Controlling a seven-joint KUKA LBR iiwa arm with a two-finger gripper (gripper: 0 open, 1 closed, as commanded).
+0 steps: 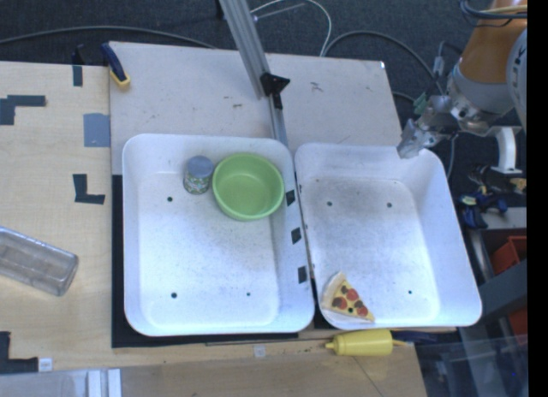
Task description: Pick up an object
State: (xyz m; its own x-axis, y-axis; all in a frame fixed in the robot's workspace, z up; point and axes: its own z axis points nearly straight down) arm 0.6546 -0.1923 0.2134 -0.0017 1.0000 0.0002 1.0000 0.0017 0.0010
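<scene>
A green bowl (248, 186) sits at the back of the left bin (145, 241), with a small grey can (198, 174) touching its left side. A toy pizza slice (346, 298) lies at the front left corner of the right bin (445, 241). The gripper (411, 144) hangs over the back right corner of the right bin, far from all three objects. Nothing shows beneath it or in it.
A yellow mustard bottle (363, 343) lies on the bench just in front of the right bin. A clear plastic container (34, 260) rests on the wooden table at the left. A slanted metal pole (248, 36) crosses behind the bins, with cables beyond it.
</scene>
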